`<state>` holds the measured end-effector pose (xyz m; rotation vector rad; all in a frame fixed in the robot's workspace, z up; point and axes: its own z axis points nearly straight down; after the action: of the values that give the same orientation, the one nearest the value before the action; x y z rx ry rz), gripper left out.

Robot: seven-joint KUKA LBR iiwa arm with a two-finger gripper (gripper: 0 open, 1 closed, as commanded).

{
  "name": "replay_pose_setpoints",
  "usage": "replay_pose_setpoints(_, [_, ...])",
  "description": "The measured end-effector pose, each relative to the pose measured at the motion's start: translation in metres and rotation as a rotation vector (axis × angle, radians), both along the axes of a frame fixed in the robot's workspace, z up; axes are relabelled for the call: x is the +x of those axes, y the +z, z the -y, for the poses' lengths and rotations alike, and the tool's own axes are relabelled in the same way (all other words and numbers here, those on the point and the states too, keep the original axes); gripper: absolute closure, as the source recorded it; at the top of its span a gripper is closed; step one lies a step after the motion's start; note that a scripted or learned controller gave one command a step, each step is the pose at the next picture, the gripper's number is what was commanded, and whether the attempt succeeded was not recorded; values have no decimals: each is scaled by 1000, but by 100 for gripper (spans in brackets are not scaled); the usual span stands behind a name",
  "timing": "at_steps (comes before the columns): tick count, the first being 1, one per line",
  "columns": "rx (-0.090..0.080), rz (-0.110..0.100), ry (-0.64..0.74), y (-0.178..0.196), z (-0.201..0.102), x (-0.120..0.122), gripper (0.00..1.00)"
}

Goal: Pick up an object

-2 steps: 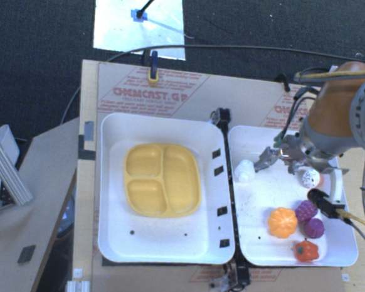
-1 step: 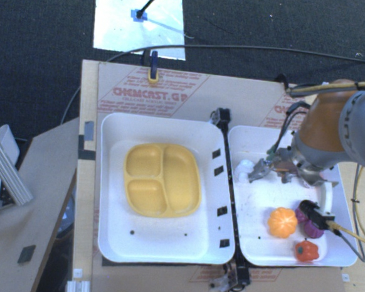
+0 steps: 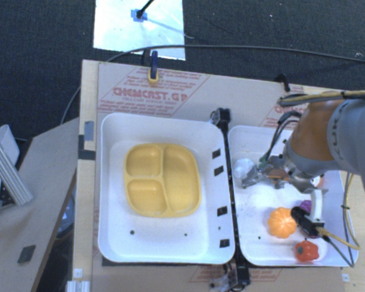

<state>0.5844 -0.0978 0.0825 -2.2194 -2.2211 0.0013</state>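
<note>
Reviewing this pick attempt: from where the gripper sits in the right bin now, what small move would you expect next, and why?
Probably a short shift toward the orange pumpkin-like object. The gripper sits low near the right bin's left wall, with nothing visibly between its fingers, and that object lies apart from it, nearer the front. The red object lies farther still, so the orange one seems the closer target.

Dark carpet point(image 3: 40, 30) — pale bench point(image 3: 193, 86)

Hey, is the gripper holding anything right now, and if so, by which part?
It cannot be told. The gripper is low in the right bin, and no object is clearly between its fingers.
</note>
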Motion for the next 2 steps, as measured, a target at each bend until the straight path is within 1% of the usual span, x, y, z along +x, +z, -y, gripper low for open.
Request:
replay_pose_setpoints(1, [-1,4,0,13,0,1,100])
replay_pose_setpoints(2, [-1,8,4,65,-10,4,100])
